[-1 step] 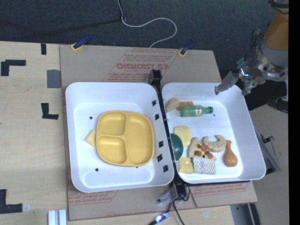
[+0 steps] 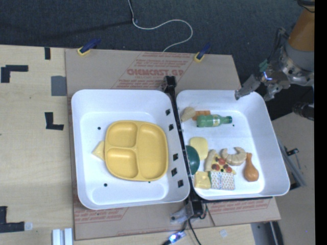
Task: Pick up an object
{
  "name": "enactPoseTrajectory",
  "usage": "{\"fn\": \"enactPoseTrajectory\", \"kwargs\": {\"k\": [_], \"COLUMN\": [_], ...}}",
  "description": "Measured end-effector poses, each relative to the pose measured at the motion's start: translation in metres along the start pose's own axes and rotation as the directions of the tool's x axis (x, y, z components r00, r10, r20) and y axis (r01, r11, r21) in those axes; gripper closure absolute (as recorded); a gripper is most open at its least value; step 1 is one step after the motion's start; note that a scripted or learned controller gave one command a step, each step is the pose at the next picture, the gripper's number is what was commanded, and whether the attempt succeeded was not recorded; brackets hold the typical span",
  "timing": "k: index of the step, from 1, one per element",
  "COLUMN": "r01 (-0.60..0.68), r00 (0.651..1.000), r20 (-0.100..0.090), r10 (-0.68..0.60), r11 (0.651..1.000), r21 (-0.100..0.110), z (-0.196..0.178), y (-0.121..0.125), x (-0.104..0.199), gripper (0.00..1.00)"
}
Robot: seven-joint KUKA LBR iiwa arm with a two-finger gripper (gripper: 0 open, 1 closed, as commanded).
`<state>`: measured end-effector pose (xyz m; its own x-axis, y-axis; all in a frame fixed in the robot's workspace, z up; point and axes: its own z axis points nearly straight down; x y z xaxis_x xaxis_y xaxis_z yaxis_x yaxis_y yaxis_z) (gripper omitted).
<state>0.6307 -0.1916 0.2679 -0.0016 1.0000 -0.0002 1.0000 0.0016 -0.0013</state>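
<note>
A: Landmark is the left bin (image 2: 82,137), white, shallow, glossy plastic with rounded corners. What's in it?

B: Yellow divided tray (image 2: 137,150), smooth, three compartments, about centre. A pale yellow wedge (image 2: 98,150) pokes out from under its left edge.

A: Right of that bin?

B: The right bin (image 2: 265,131), same plastic, touching it along a black clip seam. Its far side has a green bottle (image 2: 213,120) lying flat. Its near side holds a cluster of toy food: dark green rounded piece (image 2: 192,158), pale yellow lump (image 2: 199,145), checkered patterned block (image 2: 223,180), brown drumstick (image 2: 250,170).

A: Gripper?

B: Gripper (image 2: 244,91) is above the right bin's far right corner, grey and metallic, nothing in it. Can't tell if it's parted or closed.

A: Surface?

B: Cardboard sheet (image 2: 153,70) with red print under both bins, on a light wood desk (image 2: 30,137) with black tape marks. Dark carpet (image 2: 76,9) beyond, with a white cable (image 2: 163,25) looping across it.
</note>
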Motion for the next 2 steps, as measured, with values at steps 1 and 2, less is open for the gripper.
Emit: {"fn": "enactPoseTrajectory", "kwargs": {"k": [1, 2], "r01": [0.000, 0.000], "r00": [1.000, 1.000], "r20": [-0.001, 0.000], "r10": [0.000, 0.000], "r11": [1.000, 1.000], "r21": [0.006, 0.006], "z": [0.060, 0.116], "y": [0.002, 0.006], "x": [0.009, 0.001], "gripper": [0.00, 0.00]}}
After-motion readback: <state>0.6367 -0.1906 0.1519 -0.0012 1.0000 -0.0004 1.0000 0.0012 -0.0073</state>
